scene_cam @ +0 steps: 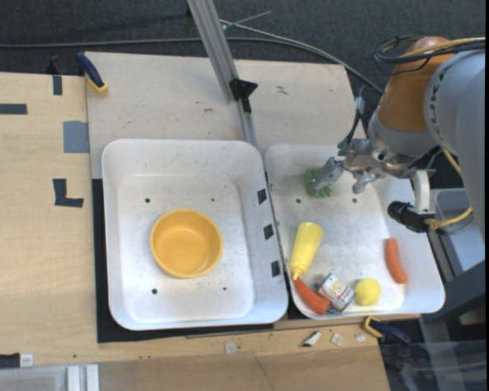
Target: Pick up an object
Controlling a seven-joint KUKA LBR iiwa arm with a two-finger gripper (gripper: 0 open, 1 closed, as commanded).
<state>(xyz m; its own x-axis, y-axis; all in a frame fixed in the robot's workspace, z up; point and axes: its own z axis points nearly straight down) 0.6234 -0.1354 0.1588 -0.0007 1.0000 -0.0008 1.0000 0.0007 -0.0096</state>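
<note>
The hand [343, 174] is hovering with fingers spread over the right white bin [352, 218], one finger touching a small green leafy object [318, 183]. A yellow bowl [186, 243] is sitting in the left bin [130, 177].

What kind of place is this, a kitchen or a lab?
Most likely a robot lab: a grey arm over two white bins, toy food like a yellow bowl, and tape marks on the bench.

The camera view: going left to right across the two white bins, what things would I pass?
Yellow bowl → yellow bottle → small printed carton → yellow lemon-like ball → orange sausage-shaped piece.
</note>
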